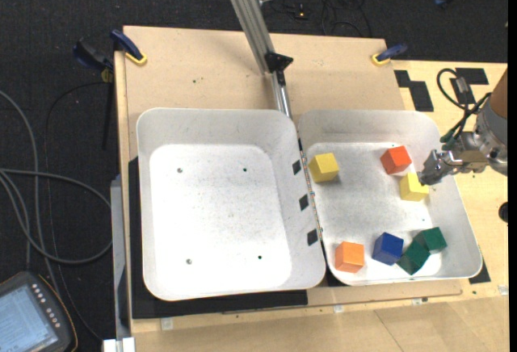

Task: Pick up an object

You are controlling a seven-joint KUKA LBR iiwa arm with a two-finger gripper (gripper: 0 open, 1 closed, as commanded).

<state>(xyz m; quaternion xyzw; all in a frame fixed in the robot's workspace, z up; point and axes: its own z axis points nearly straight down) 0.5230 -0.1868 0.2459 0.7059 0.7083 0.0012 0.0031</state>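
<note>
Dark carpet strewn with black cables surrounds a pale wooden bench (339, 60) seen from above, with the corner of a handheld screen (24, 314) at lower left and a blue-and-yellow clamp (128, 47) gripping the bench's far left corner. A slanted metal pole (246, 3) runs down from the top of the view to the seam between two shallow white bins. The left bin (161, 128) takes up the bench's left half. The right bin (363, 124), touching it along the middle edge, holds seven small blocks. A yellow cube (324, 167) sits near the dividing edge; an orange cube (350, 256) lies by the near rim; a blue cube (388, 248) sits just right of it. A red-orange cube (395, 160) rests toward the far side, and a second yellow block (414, 187) lies just below and right of it. Two dark green blocks, one (414, 257) touching the other (433, 239), sit near the bin's lower right corner. A second clamp (388, 55) holds the bench's far right edge. From the right, the grey arm reaches over the bin rim, its gripper (434, 169) poised just beside the second yellow block's upper right; whether its fingers are open or closed cannot be told, and no block is seen between them.
</note>
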